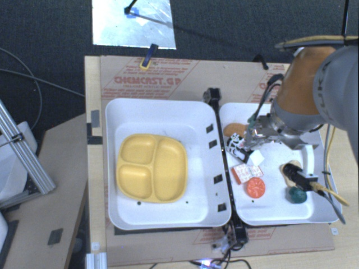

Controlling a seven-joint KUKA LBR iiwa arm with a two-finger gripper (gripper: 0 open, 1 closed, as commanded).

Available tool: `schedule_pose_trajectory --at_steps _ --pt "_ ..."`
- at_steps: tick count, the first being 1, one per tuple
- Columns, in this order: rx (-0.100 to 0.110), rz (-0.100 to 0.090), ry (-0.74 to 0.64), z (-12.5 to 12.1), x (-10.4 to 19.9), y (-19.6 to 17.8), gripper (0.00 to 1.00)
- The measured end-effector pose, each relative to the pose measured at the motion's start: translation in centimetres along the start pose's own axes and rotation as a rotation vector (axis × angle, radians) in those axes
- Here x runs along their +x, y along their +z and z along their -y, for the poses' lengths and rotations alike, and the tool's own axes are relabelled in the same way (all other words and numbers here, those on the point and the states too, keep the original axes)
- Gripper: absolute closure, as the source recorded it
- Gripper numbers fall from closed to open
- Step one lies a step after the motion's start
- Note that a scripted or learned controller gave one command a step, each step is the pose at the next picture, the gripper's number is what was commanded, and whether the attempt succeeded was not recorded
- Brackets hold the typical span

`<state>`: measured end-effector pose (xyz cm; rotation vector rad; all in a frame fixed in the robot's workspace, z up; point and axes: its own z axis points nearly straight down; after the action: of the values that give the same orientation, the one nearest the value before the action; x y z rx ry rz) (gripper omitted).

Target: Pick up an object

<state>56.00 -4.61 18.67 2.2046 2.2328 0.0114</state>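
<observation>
In the right bin point(270, 209), nearest the camera, a teal rounded object point(297, 195) lies at about 5 o'clock and a flat orange disc point(256, 188) at about 7 o'clock, the two well apart. Just beyond the disc, at 8 o'clock, lies a red-and-white patterned packet point(242, 173), with a small white piece point(256, 158) just beside it at its 1 o'clock. Farther back, at 9 o'clock near the bin's left wall, sits a black-and-white patterned object point(235, 145), and a brown rounded object point(234, 130) lies beyond it at 10 o'clock. The gripper point(251, 140) hangs low just beside these two, at their 3 o'clock; whether it is released or clenched cannot be told, and nothing is seen grasped. In the left bin point(147, 115) a yellow divided plate point(151, 168) lies near the middle.
</observation>
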Motion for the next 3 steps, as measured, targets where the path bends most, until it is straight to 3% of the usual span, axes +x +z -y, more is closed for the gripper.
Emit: schedule_pose_trajectory --at_steps 2,3 --pt "0.002 0.003 -0.002 0.1 -0.6 -1.9 1.00" --pt "0.012 0.001 0.012 5.8 1.1 0.3 1.00"
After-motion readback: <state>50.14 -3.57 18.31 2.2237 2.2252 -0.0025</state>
